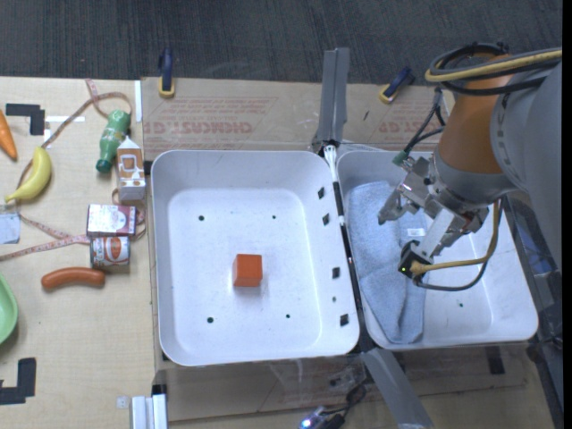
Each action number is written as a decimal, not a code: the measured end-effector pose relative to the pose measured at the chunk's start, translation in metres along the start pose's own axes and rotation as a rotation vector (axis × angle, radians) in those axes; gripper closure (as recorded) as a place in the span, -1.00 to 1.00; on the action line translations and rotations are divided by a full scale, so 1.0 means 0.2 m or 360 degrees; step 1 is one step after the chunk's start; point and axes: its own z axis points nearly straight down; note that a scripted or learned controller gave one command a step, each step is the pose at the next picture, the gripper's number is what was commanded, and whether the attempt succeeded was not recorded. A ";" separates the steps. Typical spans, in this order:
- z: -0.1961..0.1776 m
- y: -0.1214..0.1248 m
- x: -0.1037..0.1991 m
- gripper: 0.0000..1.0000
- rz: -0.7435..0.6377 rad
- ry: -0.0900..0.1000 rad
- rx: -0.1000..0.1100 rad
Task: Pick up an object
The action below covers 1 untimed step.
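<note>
Your tool hangs over the right bin, above a crumpled grey cloth that lies along that bin's left side. Whether it is open or closed, you cannot tell from this slanted view; nothing is visibly gripped in it.

The likeliest thing to pick, an orange block, sits well to the tool's left in the left bin, across the wall the two bins share. It stands alone on the flat floor with bare white around it, which looks like an easy approach from above. The cloth directly beneath the tool is the nearer candidate, but I judge it harder: soft and draped against the bin wall, it gives no firm edges to pinch.

Further left of the tool, beyond the left bin, the desk carries a banana, a green bottle, a small carton, a can and a sausage. These lie outside both bins, probably parked as spares out of reach.

I would say the pick has not begun. If you go for the block, expect a sideways move over the dividing wall first.
</note>
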 end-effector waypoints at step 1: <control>-0.12 0.27 -0.32 -1.00 -0.0119 0.0000 -0.0004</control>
